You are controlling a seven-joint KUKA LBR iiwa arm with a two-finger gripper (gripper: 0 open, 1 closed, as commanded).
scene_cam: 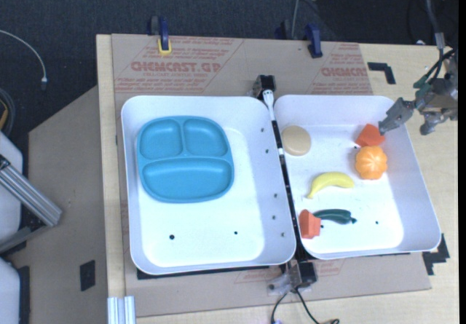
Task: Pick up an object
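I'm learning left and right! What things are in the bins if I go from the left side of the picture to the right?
Blue plate → cookie → banana → orange.

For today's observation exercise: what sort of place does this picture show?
Probably a robotics lab test bench: two white bins clamped on a protective board, toy food like a banana, a gripper, loose cables on dark carpet.

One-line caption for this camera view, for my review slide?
Tool at the right bin's far edge beside a red piece; blue tray in the left bin.
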